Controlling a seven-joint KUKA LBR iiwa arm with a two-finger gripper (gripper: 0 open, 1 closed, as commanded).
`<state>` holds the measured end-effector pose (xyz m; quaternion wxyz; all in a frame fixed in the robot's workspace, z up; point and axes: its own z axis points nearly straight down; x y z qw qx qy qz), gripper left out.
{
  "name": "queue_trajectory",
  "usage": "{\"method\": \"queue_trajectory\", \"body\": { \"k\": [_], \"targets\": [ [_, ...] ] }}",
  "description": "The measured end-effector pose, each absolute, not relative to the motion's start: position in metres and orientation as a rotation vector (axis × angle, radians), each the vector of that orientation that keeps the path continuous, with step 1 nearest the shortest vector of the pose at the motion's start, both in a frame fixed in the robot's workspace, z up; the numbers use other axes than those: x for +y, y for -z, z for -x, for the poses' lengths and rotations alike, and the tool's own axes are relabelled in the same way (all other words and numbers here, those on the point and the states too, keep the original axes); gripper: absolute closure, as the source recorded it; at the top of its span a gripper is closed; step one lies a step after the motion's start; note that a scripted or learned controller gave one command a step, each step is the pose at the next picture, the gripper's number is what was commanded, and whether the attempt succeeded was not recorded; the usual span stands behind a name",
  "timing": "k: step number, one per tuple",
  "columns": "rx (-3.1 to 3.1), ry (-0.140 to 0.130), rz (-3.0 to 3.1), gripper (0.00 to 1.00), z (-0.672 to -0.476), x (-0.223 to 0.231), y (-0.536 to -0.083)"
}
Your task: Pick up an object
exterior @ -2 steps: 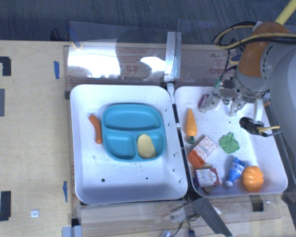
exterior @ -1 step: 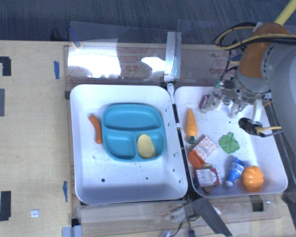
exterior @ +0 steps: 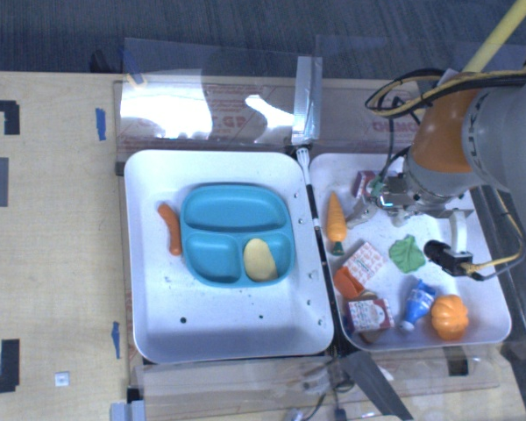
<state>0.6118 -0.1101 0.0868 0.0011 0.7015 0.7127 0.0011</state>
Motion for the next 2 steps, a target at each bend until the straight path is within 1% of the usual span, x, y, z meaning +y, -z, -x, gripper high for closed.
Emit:
{"method": "queue_trajectory", "body": {
  "k": [1,2],
  "targets": [
    [2.199,0.001,-2.236,0.0,-0.511,-0.168,-0.087],
    [2.195,-0.007,-2.231,1.0,-0.514,-0.167,-0.099]
  ]
}}
